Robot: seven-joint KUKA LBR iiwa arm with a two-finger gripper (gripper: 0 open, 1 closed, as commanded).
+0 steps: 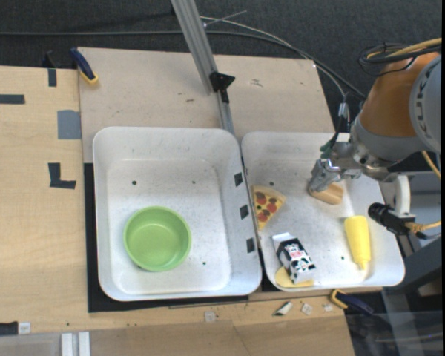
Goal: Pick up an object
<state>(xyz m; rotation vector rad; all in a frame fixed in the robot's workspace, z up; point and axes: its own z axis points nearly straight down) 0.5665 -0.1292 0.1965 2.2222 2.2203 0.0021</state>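
The grey arm is seen reaching in from the right over the right bin, its gripper lowered onto a tan bread-like piece near the bin's far right side. Whether the fingers are parted or closed cannot be told.

Gripper low over tan bread piece in right bin; green bowl in left bin.
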